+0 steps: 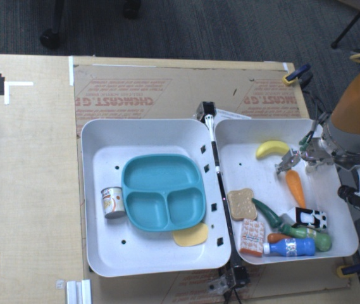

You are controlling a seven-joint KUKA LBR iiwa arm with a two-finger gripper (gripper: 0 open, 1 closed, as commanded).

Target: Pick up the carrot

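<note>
Carrot [295, 187] lies in the right bin [230, 138], right of centre, orange, long axis running far to near, its far end just under the gripper [288, 162]. Gripper hangs at the carrot's far tip, between it and the banana [273, 149]; cannot tell how the jaws stand, and the carrot is not seen between them. Arm [355, 116] comes in from the right, orange band showing.

Right bin, near side: toast slice [241, 203], a small red-and-white printed carton [252, 235] with text too small to read, a blue-labelled bottle [290, 247] with an orange cap lying flat, a dark green vegetable [267, 211], and a black-and-white patterned piece [310, 218].

Left bin [97, 163]: teal divided plate [164, 192] in the middle, a small can [112, 202] touching its left edge, label unreadable, and a yellow flat piece [190, 235] poking out from under the plate's near edge.

Cardboard [142, 97] under the bins carries red print, upside down from this side, not clearly legible.
</note>
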